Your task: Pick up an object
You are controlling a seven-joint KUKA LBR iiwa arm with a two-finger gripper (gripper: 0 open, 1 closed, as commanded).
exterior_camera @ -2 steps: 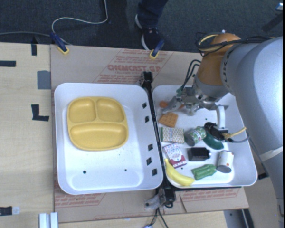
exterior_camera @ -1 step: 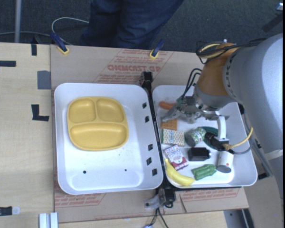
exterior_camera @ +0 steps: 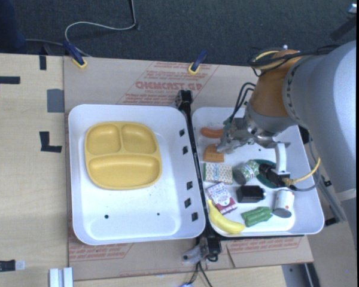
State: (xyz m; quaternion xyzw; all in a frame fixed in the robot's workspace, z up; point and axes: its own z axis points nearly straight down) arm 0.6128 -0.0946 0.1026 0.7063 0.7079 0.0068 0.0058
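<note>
My gripper (exterior_camera: 226,143) hangs low over the back left part of the right bin (exterior_camera: 308,220). Its tip is just above and to the right of a brown cracker-like piece (exterior_camera: 213,155). An orange sausage-shaped piece (exterior_camera: 210,133) lies just behind the gripper, to its left. Nothing can be seen held in the gripper. In front of it lie a pale checked packet (exterior_camera: 218,172), a green can (exterior_camera: 246,171), a red and white box (exterior_camera: 222,197), a black block (exterior_camera: 250,194), a banana (exterior_camera: 223,222), a green pickle-like piece (exterior_camera: 257,215) and a white cylinder (exterior_camera: 282,202).
The left bin (exterior_camera: 84,220) holds a yellow divided plate (exterior_camera: 123,155) in its back half. A black divider (exterior_camera: 191,154) runs between the two bins. The grey arm (exterior_camera: 323,100) covers the right bin's back right corner.
</note>
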